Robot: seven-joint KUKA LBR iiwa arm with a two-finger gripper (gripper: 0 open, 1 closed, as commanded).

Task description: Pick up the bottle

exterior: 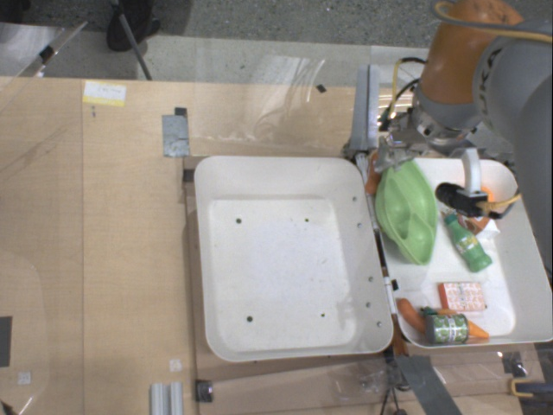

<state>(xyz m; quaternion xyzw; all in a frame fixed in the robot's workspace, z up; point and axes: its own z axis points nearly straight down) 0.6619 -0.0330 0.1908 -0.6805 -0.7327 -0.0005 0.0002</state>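
Observation:
A small green bottle (468, 245) lies on its side in the right bin (529, 271), near the bin's middle right. My gripper (391, 152) hangs over the far left corner of that bin, left of and beyond the bottle and apart from it. It sits just above the top end of a large light-green soft object (409, 212). Nothing is visibly held between its fingers.
The right bin also holds a pink-red box (462, 296), a dark green can (448, 328) and an orange carrot-like piece (409, 316) near its front edge. The left bin (285, 258) stands beside it. The grey arm (484, 67) fills the upper right.

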